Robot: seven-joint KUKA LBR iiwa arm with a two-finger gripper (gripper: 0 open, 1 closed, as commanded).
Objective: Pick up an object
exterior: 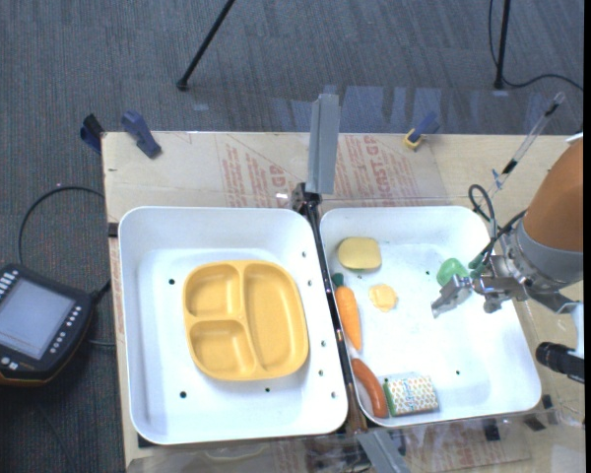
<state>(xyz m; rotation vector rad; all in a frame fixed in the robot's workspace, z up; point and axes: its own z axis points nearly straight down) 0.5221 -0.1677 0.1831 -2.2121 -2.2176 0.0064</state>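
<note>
The right bin [492,382] holds a pale yellow rounded piece [360,253], a small yellow chunk [383,297], an orange carrot [348,316], a red-orange sausage [369,386], a small patterned box [411,393] and a green object [451,268]. My gripper [468,302] hangs low over the right side of this bin, open, with nothing visible between its fingers. The green object lies just above the left finger [446,302], close to it or touching it; I cannot tell which.
A yellow divided plate [246,320] lies in the left bin [143,264]. A grey post [323,151] stands behind the divider between the bins. Cables [483,205] run by the right bin's far corner. A teach pendant [25,318] sits on the floor at left.
</note>
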